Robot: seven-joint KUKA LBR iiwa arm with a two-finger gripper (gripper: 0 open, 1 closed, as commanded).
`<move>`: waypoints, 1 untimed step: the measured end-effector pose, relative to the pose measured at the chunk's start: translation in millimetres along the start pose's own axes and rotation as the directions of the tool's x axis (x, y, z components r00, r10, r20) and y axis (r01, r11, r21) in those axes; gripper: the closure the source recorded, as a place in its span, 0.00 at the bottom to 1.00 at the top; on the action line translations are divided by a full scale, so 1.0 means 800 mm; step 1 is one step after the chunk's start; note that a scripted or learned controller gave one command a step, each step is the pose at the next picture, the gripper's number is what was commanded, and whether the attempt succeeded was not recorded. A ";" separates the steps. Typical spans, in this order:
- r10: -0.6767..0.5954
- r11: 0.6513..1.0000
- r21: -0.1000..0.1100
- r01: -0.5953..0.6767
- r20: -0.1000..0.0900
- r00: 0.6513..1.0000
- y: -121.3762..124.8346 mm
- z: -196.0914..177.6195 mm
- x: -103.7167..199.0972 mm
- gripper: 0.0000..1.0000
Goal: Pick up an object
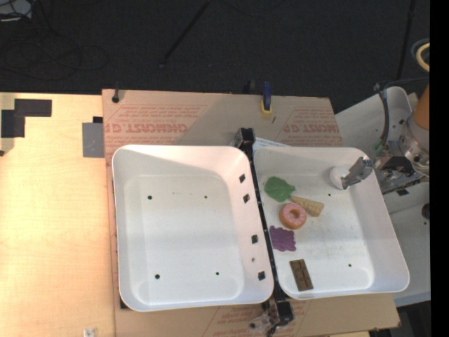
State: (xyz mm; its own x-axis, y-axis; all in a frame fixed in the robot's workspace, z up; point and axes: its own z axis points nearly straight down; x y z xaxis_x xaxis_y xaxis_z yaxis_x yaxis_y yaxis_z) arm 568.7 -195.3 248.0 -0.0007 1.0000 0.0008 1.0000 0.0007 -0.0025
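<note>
The gripper [359, 168] hangs over the upper right corner of the right-hand bin [393, 258], reaching in from the right; whether it is apart or together cannot be told at this size, and nothing shows clamped in it. Every candidate object lies to its left and lower in the view: a green piece [278, 187] farthest up, a tan cone [309, 206] nearest the gripper, a pink doughnut [292, 216] touching the cone, a purple piece [282, 239] just below, and a brown block [301, 274] well apart near the front. The likely trouble is the crowding: a descent on the cone or doughnut could nudge its neighbour, and the flat pieces could slip out of a closing grip
</note>
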 end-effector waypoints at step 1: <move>-0.001 1.000 0.001 0.001 -0.001 1.000 0.000 -0.012 -0.001 1.00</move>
State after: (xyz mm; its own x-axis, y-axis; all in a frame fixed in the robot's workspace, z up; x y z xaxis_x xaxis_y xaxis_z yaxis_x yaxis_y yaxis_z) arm 568.7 -195.8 257.7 -0.0017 1.0000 0.0013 1.0000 0.0017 -0.0033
